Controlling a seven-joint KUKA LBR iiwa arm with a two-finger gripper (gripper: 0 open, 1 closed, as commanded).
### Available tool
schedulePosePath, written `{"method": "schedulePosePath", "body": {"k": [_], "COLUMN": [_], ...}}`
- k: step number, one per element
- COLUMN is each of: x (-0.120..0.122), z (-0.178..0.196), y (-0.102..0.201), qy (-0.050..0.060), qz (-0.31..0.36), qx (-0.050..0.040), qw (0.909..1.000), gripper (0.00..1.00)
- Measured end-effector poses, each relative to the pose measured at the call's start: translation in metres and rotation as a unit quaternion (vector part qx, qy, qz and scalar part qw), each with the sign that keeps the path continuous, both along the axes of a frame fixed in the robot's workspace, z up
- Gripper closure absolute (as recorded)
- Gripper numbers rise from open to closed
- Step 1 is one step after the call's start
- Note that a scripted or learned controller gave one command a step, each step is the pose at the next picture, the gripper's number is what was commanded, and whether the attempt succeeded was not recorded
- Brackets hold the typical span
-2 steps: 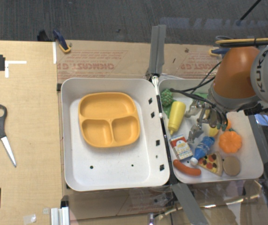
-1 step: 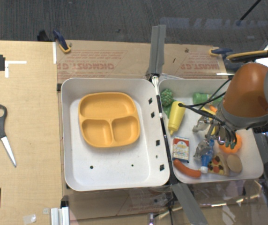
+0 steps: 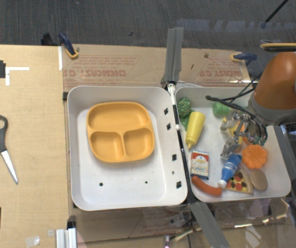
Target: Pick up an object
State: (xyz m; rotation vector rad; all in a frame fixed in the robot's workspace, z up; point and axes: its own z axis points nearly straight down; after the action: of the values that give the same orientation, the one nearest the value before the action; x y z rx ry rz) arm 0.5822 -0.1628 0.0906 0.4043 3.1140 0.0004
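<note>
Divided plate [image 3: 120, 131] in left bin [image 3: 75, 154]; bottle [image 3: 194, 128] in right bin [image 3: 280, 187].

The right bin [image 3: 280, 190] contains the candidate objects: a green broccoli piece [image 3: 183, 106] at the upper left, a yellow bottle [image 3: 194, 128] lying just below it, and a small red-and-white carton [image 3: 200, 164] lower down. A red sausage [image 3: 207, 186] lies along the front edge. To the right lie a blue bottle [image 3: 230, 168], a pizza slice [image 3: 239, 182], an orange pumpkin [image 3: 255, 156] and a green item [image 3: 221, 108].
</note>
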Motion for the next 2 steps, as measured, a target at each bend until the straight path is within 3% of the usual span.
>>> {"method": "schedulePosePath", "body": {"k": [1,2], "x": [-0.0564,-0.0555], "z": [-0.0006,0.0066], "y": [-0.014,-0.014], "qy": [0.001,0.001], "qz": [-0.031,-0.029], "qx": [0.0003,0.0], "qw": [0.9995,0.9996], "gripper": [0.0,1.0]}}
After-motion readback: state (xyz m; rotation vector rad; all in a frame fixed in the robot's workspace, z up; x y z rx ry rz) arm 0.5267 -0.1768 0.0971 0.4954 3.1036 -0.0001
